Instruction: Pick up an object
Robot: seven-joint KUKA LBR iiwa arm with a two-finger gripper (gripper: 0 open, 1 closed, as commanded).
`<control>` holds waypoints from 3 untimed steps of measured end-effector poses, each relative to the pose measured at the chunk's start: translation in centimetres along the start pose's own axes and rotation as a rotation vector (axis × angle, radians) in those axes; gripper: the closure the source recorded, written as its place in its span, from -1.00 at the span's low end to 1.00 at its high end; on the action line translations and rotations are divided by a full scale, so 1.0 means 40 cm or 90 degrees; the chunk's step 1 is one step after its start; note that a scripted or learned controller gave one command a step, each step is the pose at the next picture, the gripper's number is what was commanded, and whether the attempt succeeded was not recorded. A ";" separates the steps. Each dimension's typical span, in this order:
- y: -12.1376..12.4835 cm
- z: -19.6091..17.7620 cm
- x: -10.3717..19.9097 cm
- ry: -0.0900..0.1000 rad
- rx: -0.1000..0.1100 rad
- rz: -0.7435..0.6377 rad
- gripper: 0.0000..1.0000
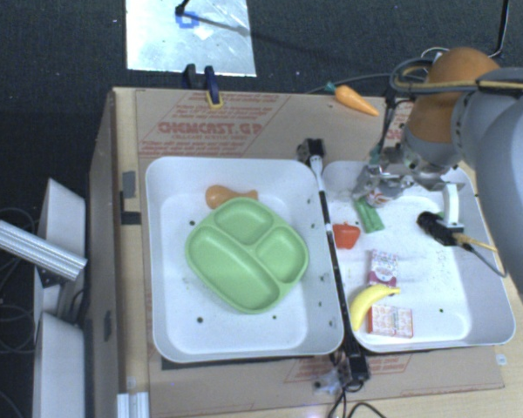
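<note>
At the right bin's [486, 307] far left corner, the pincer [376, 185] hangs low; its open or closed state cannot be told. Just below lies a green stick [369, 215], perhaps touching it, then a red piece [345, 235], pink packet [383, 268] and banana [371, 304]. The left bin [181, 320] holds a green tray [247, 252].

The bench [105, 233] is topped by a brown sheet [270, 111] printed with red lettering. Two shallow white bins rest on it side by side, touching along their inner rims: one bin [170, 259] on the view's left, the other bin [484, 299] on its right. An orange carrot [356, 100] lies on the sheet behind the right-hand bin. Two small clamps [201, 78] grip the bench's far edge.
</note>
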State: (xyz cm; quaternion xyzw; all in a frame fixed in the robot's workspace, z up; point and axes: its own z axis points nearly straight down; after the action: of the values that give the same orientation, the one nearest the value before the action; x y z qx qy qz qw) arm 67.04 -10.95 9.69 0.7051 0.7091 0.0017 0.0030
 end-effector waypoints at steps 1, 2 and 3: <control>-0.002 -0.315 0.172 0.002 0.001 0.000 1.00; 0.001 -0.403 0.264 0.002 0.002 0.000 1.00; 0.001 -0.402 0.262 0.001 0.003 0.000 -1.00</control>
State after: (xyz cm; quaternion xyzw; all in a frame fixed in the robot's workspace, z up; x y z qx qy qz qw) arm 66.89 -0.42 25.76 0.7051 0.7091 0.0009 0.0010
